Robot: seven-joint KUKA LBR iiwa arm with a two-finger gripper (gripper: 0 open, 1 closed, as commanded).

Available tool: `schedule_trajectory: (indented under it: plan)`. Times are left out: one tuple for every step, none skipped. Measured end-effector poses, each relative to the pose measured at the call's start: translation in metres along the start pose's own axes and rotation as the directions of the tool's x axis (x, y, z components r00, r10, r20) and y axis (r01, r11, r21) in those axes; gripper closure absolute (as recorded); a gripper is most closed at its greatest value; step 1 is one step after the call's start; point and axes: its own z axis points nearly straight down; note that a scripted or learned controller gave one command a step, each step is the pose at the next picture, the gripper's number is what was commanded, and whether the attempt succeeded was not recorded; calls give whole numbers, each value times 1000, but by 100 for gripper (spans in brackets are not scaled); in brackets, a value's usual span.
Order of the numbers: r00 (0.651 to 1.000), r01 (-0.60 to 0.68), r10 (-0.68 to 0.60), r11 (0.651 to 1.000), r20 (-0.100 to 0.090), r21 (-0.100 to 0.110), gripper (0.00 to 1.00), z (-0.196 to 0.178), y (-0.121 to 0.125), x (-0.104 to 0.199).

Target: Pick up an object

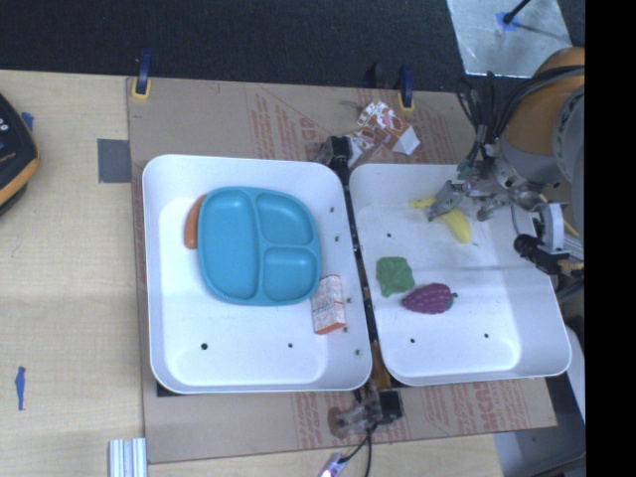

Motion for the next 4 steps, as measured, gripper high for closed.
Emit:
schedule_trajectory:
  plan:
    - [1000,0,0,1000,0,0,0,0,0,-15]
    - [1000,1,-1,1000,-1,2,0,0,0,16]
    - [1000,6,-6,1000,-2,11,100,-9,-1,16]
    - [1000,4,-4,1000,0,14,100,1,-2,81]
